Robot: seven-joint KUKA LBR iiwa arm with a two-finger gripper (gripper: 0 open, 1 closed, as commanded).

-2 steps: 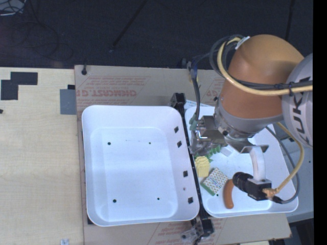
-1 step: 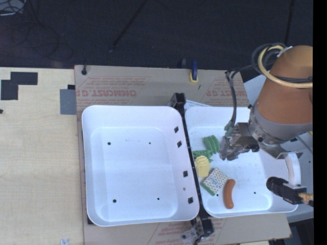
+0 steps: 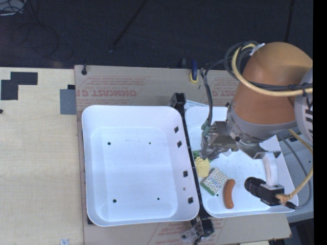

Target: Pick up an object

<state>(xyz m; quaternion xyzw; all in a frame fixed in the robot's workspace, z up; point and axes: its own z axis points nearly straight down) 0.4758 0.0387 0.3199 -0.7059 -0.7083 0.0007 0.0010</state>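
Hand [image 3: 208,146]: low in the right bin [image 3: 241,165], just above the yellow piece [image 3: 202,166]; apart or together, cannot tell
Yellow piece: against the bin's left wall
Patterned packet [image 3: 214,180]: touching the yellow piece
Orange sausage [image 3: 229,193]: just right of the packet

High overhead slant onto bench [image 3: 36,162]

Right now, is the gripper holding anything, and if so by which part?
It cannot be told. The gripper is low in the right bin, just above the yellow piece, but this view shows no clear hold on it.
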